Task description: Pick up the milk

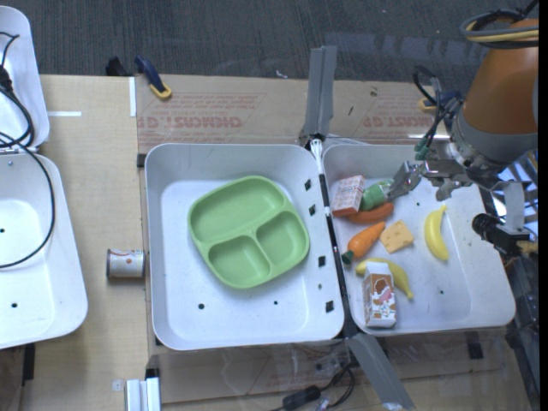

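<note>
Over on the far left a small can [126, 264] lies on its side on the brown bench [86, 135], just outside the left bin [167, 229]. In that bin sits a green divided plate [248, 230], slightly tilted across the middle of the white floor. A grey divider runs between the two bins. In the right bin [479, 302], close to its left wall, a red and white carton [347, 194] lies next to a green item [375, 197] with a red-orange piece under it. Below those a carrot [363, 241] points down to the left, and a wedge of cheese [396, 236] is just beside it. The milk [379, 296] lies flat near the bin's front edge, touching a small yellow banana [399, 278] at its upper end. A second banana [437, 232] lies further right. The gripper [413, 179] hangs above the back of this bin, near the green item and well apart from the milk; its two metal fingers stand parted with nothing between them.
</note>
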### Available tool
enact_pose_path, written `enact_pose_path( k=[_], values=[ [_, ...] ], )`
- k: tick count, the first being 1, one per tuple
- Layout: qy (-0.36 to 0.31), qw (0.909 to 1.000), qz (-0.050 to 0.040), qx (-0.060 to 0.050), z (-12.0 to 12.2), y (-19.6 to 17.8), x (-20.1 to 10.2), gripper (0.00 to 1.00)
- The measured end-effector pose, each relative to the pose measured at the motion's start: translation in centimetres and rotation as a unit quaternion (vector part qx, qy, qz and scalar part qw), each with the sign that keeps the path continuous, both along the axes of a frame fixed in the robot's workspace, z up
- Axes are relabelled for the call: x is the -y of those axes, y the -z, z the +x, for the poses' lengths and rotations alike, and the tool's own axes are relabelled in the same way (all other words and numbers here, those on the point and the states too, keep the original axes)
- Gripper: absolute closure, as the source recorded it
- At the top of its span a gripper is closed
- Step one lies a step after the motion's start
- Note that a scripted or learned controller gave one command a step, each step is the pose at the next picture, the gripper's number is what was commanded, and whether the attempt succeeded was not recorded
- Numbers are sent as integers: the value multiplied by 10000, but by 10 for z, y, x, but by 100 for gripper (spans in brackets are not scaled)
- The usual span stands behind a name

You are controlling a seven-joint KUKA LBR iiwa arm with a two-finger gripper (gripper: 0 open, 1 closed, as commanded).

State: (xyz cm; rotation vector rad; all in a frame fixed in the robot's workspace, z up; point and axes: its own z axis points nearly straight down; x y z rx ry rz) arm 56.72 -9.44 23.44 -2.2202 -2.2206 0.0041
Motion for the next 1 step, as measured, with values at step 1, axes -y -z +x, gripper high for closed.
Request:
enact_pose_path(
  k=[1],
  values=[
    [256,9997,6,-7,-67,115,-2,0]
  ],
)
